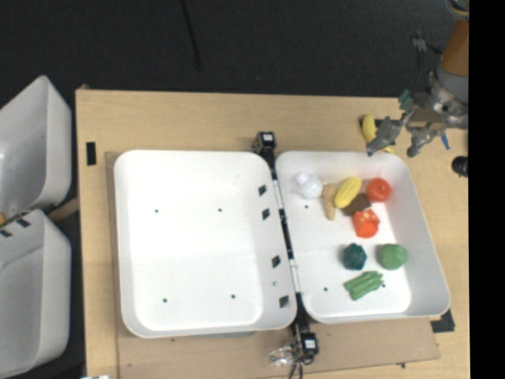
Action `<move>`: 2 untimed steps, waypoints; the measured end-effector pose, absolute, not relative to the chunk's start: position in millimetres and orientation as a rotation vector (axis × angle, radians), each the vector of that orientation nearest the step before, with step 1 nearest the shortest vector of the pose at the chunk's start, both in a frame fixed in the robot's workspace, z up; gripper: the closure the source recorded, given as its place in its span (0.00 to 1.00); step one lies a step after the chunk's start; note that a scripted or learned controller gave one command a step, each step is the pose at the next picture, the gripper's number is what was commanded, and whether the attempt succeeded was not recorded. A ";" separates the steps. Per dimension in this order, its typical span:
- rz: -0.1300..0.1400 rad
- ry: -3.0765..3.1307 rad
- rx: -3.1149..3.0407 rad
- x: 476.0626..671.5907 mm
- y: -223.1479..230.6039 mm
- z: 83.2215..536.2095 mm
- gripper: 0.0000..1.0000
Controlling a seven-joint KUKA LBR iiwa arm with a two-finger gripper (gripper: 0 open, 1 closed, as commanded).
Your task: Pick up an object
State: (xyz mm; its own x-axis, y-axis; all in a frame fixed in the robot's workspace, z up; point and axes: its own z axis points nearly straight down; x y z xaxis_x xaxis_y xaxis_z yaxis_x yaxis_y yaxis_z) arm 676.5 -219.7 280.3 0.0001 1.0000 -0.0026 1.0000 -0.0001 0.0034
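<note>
Robotics lab, wooden bench (pixel 189 121) with two white bins (pixel 189 290), toy food, dark surround

White chairs (pixel 28 212) (two) left of wooden bench (pixel 237 117).

One fixed camera looks down at a slant from above the near side, taking in the whole bench (pixel 237 117) and both bins (pixel 189 243).

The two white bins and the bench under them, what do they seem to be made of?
The two shallow white bins, left and right, look like moulded plastic, semi-gloss: smooth walls, rounded corners, soft highlights. The tan flat bench looks like unpainted wood or fibreboard, matte: an even, dull brown with no shine. Its exact kind cannot be told.
</note>
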 end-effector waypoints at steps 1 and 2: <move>0.013 2.215 2.207 687.3 -224.0 123.0 0.00; 0.012 2.212 2.202 669.6 -224.5 116.3 0.00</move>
State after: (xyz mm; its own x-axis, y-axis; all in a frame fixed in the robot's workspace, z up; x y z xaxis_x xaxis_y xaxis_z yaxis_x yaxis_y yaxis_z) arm 669.6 -224.5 116.3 -0.0045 1.0000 -0.0088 0.9998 0.0047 0.0197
